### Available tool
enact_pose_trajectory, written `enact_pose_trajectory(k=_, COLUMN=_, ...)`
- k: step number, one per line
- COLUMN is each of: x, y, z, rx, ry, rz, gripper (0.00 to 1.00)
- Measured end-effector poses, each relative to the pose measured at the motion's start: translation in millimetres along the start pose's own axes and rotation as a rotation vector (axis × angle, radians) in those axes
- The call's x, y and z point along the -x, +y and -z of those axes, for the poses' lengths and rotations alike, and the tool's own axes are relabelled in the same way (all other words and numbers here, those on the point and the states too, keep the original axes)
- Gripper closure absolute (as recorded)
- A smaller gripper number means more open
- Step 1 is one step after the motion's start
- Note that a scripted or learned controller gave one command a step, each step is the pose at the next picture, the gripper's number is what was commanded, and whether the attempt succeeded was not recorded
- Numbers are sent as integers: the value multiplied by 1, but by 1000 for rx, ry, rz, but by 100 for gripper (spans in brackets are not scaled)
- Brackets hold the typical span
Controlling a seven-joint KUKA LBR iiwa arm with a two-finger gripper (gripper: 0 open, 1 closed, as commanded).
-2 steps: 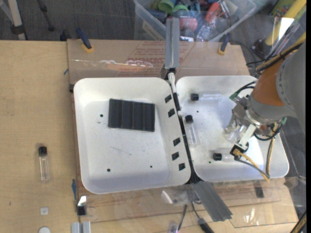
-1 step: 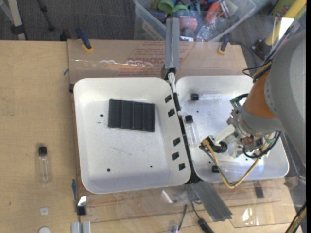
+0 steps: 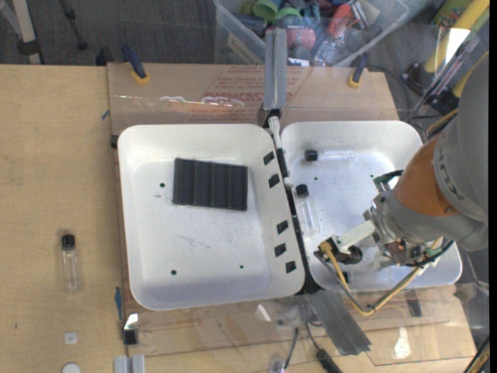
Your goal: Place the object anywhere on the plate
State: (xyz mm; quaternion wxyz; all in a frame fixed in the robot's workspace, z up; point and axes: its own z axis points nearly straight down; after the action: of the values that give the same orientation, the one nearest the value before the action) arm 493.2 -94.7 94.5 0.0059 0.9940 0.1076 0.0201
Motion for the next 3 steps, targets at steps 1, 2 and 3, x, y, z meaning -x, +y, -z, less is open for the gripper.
enact_pose_trajectory(k=1, x=5, y=-27, z=90, rx=-18, ry=-42, rz=-14, gripper=100)
enact_pose_trajectory(k=2, x=-50, y=8, z=56, rx=-18, ry=-42, rz=-2, gripper=100)
enact_pose_trajectory(k=3, x=12, y=4, z=-5, rx=-17, ry=-28, rz=-16, gripper=100)
